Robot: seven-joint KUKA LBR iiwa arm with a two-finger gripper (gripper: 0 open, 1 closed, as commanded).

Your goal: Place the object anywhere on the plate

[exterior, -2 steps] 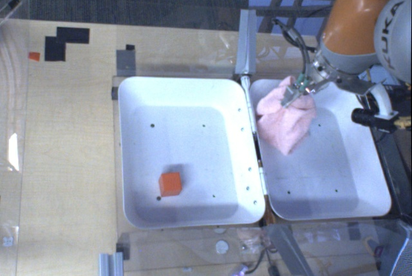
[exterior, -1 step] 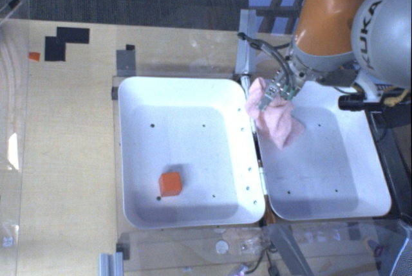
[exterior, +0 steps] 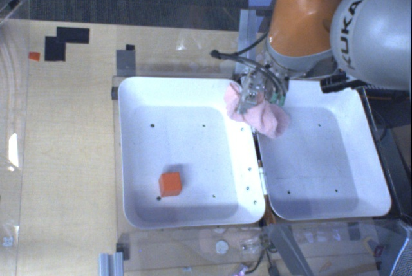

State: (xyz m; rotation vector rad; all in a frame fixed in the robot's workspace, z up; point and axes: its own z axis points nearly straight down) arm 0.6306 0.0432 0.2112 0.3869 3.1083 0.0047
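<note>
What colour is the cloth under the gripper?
Pale pink cloth, seen in the camera view, above the bins' shared edge.

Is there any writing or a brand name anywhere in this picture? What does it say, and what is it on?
"KUKA": black letters running down the grey shell of the arm, just right of its orange band.
No other text can be read. The black blocks and the small orange square on the bench are plain shapes without letters.
</note>
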